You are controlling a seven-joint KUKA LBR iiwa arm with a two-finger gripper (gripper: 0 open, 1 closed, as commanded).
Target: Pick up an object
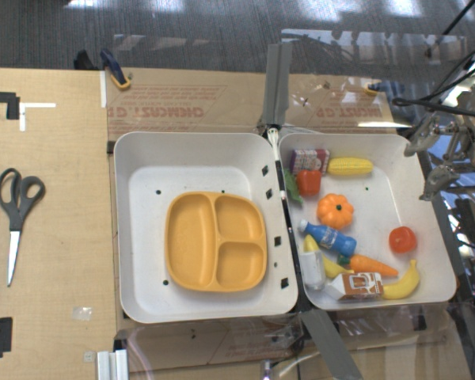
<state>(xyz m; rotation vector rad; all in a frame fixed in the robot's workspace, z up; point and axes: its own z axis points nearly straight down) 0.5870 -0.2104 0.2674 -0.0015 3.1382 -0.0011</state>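
The right white bin [384, 295] holds several toy foods. A yellow corn cob [349, 165] and a small pink box [309, 161] lie at the back, with a red pepper [308, 183] just in front of the box. An orange pumpkin [335, 210] sits mid-bin, and a blue bottle [328, 238] lies in front of it. A red tomato [402, 240] is near the right wall. Along the front lie a carrot [372, 265], a banana [402, 283], a small carton [358, 286] and a white bottle [313, 266]. My gripper [437, 158] hangs over the bin's right rim, above and apart from the toys.
The left bin [134, 236] holds a yellow divided plate [217, 241]. Scissors [16, 212] lie on the bench at far left. A grey post [275, 85] stands behind the bins' shared edge. Cables run at the upper right.
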